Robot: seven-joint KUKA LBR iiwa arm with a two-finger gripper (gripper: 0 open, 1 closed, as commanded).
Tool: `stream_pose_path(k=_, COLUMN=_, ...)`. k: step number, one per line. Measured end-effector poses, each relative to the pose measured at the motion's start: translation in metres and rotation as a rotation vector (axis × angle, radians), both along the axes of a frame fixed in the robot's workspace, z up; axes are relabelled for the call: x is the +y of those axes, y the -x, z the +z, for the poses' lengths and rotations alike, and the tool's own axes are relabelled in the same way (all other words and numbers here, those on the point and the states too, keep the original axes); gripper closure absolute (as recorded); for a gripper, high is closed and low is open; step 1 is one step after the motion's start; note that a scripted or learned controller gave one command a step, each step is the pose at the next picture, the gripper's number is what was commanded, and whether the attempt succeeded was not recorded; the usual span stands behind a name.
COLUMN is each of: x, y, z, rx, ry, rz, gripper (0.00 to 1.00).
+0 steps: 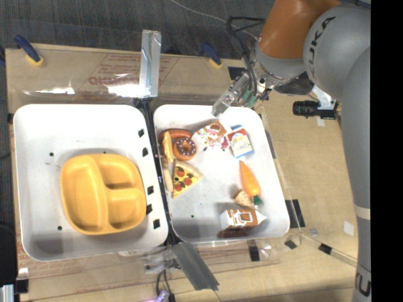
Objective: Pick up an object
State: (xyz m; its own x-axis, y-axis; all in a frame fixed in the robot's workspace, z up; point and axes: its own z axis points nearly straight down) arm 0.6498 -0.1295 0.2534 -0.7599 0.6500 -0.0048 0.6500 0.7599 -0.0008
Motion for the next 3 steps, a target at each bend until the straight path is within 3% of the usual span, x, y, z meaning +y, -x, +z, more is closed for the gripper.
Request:
stream_pose_path(k=1, x=-0.055, y=0.011, z=0.037, rx=0.000, ry=-0.002, rz=-0.484, gripper=1.00)
stream_pose_path(k=2, x=-0.030, y=-0.006, z=0.025, rx=0.000, ry=-0.003, rz=-0.644, gripper=1.00)
stream_pose_path(k=3, x=-0.076, y=-0.007, z=0.037, rx=-0.002, ry=-0.002, rz=-0.428, gripper=1.00)
